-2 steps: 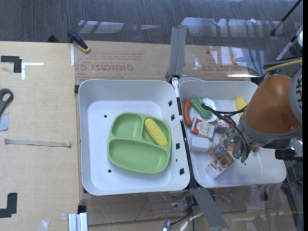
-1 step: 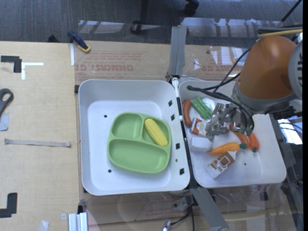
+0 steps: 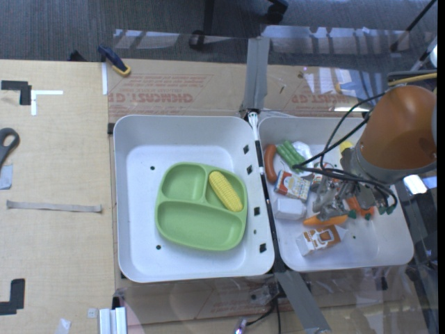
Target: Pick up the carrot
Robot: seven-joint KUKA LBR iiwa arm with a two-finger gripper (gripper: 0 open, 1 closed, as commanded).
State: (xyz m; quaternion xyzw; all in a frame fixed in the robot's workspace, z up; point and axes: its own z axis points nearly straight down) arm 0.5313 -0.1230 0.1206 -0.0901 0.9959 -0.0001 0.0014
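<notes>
While my arm reaches in from the right, its orange band bulking large over the right bin, my gripper is down among the clutter in the middle of that bin. Whether it's parted or closed, I cannot tell: cables and the metal of the wrist cover it. The carrot lies just below the gripper, a slim orange piece pointing left and slightly down, touching or very nearly touching the tool; I can't say it's held.

It's crowded in here. A red-and-white packet sits just left of the gripper, with a green item above it and a reddish sausage-like piece along the bin's left wall. Another small packet lies below the carrot, close to it. Black cables drape across the bin from my wrist toward the packets.

Over in the left bin, a green divided plate carries a yellow corn cob in its upper right compartment, well apart from everything I'm working on.
</notes>
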